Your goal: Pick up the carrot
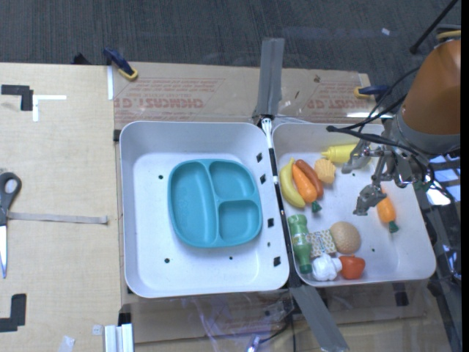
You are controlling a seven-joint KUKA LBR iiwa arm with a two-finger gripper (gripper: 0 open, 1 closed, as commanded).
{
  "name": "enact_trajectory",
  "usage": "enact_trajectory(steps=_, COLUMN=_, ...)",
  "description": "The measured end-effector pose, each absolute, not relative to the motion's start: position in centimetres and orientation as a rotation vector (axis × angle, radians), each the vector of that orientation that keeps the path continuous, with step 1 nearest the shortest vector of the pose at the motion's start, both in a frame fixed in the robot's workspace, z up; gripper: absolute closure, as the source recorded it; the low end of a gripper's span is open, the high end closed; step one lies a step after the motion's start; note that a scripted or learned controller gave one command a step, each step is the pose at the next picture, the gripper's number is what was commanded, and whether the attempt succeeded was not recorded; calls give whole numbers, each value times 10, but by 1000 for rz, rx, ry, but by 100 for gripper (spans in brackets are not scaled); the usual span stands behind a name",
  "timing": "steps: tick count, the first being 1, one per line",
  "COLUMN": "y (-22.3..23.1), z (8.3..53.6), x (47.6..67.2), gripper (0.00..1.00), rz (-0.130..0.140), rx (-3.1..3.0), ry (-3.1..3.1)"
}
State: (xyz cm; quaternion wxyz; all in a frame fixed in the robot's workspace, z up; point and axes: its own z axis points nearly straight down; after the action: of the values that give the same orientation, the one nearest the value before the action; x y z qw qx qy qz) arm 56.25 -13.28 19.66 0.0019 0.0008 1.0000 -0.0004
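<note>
- Gripper (371, 189): positioned over the right bin (418, 266), on its right-hand side; whether it is open or closed cannot be told.
- Carrot (305, 181): lying on the left side of the right bin, against a banana (289, 187), well apart from the gripper.
- A second, smaller orange carrot-like piece (386, 211) lies just beside the gripper; contact cannot be confirmed.
- Left bin (139, 218): contains a blue divided plate (215, 202).
</note>
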Motion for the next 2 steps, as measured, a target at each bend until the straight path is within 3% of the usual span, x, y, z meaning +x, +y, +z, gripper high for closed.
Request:
enact_trajectory(steps=1, y=-203, z=135, x=573, gripper=0, rz=-1, rx=137, ry=3135)
enact_trajectory(steps=2, y=-222, z=93, x=574, gripper=0, rz=-2, rx=-48, ry=3138)
